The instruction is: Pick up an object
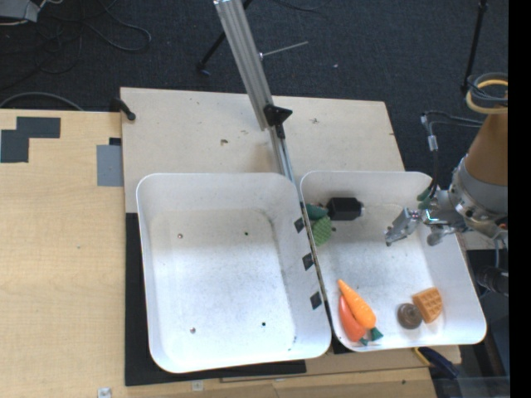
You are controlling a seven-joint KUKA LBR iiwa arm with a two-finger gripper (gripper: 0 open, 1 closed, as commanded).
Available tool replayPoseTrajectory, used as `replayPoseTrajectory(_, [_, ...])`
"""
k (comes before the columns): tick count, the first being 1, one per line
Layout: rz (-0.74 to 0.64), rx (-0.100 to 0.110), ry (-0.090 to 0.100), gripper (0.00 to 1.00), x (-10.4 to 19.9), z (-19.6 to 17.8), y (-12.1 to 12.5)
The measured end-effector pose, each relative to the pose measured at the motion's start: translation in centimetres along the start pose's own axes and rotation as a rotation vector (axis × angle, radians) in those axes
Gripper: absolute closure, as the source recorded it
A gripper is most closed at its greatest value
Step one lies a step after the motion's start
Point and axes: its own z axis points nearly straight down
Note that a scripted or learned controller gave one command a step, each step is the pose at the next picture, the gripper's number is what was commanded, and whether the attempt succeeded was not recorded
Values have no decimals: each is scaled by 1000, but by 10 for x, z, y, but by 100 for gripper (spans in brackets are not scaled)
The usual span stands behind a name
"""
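Hovering over the right bin (465,280), the fingers (398,231) grip nothing; their spread is unclear.

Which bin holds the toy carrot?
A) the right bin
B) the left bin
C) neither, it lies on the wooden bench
A: the orange carrot lies near the front wall of the right bin, beside a waffle piece and a small brown disc.

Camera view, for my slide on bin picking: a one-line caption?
Claw over the right bin, which holds a carrot, waffle and black cylinder.
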Motion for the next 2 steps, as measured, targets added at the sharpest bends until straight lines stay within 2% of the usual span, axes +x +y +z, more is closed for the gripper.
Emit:
replayPoseTrajectory(1, [2,-5,-1,0,-1,-2,1])
replayPoseTrajectory(2, [1,0,0,0,2,43,-5])
